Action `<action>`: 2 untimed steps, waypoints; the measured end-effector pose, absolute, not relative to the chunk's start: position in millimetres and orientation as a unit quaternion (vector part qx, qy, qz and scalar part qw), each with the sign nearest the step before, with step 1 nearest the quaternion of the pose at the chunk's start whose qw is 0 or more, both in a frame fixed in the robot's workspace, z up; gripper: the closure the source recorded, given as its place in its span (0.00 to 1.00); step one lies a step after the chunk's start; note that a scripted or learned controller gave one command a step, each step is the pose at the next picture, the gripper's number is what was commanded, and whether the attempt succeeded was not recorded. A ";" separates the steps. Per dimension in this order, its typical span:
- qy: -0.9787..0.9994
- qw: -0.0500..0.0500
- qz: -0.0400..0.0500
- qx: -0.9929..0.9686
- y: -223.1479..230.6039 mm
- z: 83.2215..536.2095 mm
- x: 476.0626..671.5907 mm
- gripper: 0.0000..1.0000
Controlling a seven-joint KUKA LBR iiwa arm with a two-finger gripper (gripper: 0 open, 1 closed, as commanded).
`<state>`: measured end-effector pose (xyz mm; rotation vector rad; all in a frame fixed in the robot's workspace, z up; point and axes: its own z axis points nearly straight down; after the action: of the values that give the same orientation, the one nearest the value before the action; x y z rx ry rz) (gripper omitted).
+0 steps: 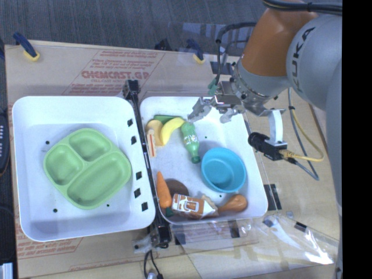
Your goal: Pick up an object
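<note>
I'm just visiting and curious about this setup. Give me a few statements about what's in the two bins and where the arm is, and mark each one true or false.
1. The green divided plate lies in the left bin. True.
2. The blue bowl sits on the green plate. False: it sits in the right bin, among the toy food.
3. The gripper hangs over the far end of the right bin. True.
4. The banana is held in the jaws. False: it lies on the bin floor beside the green bottle.
5. The carrot lies near the right bin's left wall. True.
</note>
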<state>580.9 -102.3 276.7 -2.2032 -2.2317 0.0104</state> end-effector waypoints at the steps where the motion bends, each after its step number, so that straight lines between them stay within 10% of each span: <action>1: -0.605 0.006 0.006 -0.796 -104.8 144.1 575.0 0.00; 2: -0.530 0.006 0.005 -0.848 -113.7 89.8 576.8 0.00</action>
<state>576.8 -113.7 89.8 -2.6528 -1.6599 0.0171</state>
